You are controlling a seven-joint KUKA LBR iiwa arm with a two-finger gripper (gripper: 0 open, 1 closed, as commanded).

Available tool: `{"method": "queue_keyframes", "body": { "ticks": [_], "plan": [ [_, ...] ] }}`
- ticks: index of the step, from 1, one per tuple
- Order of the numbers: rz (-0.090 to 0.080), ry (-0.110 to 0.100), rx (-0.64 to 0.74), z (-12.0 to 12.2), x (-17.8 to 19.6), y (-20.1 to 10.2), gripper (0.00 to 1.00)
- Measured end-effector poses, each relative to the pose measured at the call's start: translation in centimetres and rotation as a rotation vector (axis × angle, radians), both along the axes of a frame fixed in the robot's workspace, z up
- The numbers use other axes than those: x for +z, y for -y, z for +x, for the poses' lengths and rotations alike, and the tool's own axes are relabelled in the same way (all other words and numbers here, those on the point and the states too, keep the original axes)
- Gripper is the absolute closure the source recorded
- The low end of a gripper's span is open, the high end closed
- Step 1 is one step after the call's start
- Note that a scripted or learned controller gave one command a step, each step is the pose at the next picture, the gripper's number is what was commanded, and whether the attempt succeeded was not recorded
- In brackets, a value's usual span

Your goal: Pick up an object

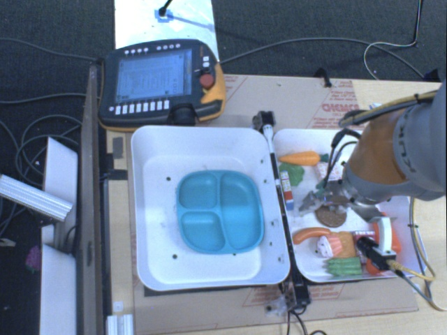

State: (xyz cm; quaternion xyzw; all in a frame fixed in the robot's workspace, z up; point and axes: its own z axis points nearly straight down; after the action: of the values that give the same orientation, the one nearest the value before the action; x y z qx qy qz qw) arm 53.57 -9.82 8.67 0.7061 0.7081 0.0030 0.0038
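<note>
My gripper [325,202] hangs low over the middle of the right bin [307,139], at the end of the grey arm with its orange band [374,149]. Just below it lies a brown round disc [331,218], partly covered by the gripper. An orange carrot [300,158] lies at the bin's far side with a green leafy piece [294,176] beside it. Toward the front are a red-orange sausage [309,234], a toast-like slice [336,243], a green bean bundle [343,266] and a red and white item [384,234].
The left bin [150,187] holds a blue divided plate [220,211]. A teach pendant [160,79] lies behind the bins on the bench. A dark marker-like stick [286,187] lies along the divide between the bins. Cables run at the right front corner.
</note>
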Motion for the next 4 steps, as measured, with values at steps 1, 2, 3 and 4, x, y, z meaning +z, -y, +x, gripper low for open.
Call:
{"method": "queue_keyframes", "body": {
  "ticks": [1, 2, 3, 4],
  "plan": [
    [-0.003, 0.003, -0.001, 0.1, 1.0, 0.2, 1.00],
    [0.000, -0.007, -0.002, -1.5, 11.8, 3.7, 1.00],
    [0.000, -0.008, -0.001, -1.5, 11.8, 3.6, 0.00],
    [0.001, -0.009, -0.002, -0.8, -0.3, 4.2, 0.00]
  ]
}}
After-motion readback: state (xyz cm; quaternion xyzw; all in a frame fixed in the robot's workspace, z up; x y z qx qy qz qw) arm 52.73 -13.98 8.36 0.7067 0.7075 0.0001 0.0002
